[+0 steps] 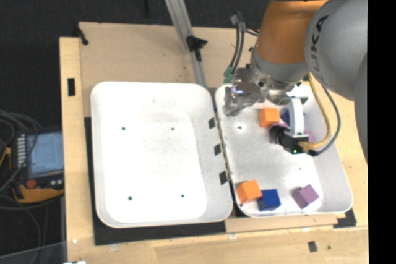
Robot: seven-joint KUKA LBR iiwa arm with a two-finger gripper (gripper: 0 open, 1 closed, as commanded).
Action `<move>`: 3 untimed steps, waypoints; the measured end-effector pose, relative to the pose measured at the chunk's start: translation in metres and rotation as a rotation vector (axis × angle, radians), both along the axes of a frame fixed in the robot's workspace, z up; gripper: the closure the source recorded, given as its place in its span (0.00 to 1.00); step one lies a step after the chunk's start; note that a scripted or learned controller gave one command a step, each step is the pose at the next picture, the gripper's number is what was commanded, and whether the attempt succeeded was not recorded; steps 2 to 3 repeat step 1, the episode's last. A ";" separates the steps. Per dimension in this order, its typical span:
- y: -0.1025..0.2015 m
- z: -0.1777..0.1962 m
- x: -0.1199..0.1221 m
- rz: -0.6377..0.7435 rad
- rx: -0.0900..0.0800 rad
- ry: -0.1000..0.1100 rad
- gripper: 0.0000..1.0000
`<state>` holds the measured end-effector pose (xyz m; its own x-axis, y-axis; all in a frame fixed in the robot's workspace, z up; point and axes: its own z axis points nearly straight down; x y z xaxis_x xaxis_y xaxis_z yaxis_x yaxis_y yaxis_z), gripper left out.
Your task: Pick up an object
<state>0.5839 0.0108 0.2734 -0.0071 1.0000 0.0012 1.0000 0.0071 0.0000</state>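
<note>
The gripper (236, 97) hung over the right bin's (260, 151) upper left corner; its finger state could not be determined. An orange block (269, 117) lay just right of it. Another orange block (249, 191), a blue block (269, 200) and a purple block (305, 196) sat along the bin's lower edge.

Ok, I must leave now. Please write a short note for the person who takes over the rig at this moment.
Gripper: low over the upper left corner of the right bin; nothing visible between its fingers.
Things, all in the right bin: orange block just right of the gripper; second orange block, blue block and purple block along the near edge.
Left bin: no blocks in it.
Done: no pick yet.
Left: grasp one object and lift it; the upper orange block looks nearest.
</note>
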 end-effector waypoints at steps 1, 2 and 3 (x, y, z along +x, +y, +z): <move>0.048 -0.001 -0.022 0.000 0.000 0.000 1.00; 0.048 -0.001 -0.022 0.000 0.000 0.000 1.00; 0.048 -0.001 -0.022 0.000 0.000 0.000 1.00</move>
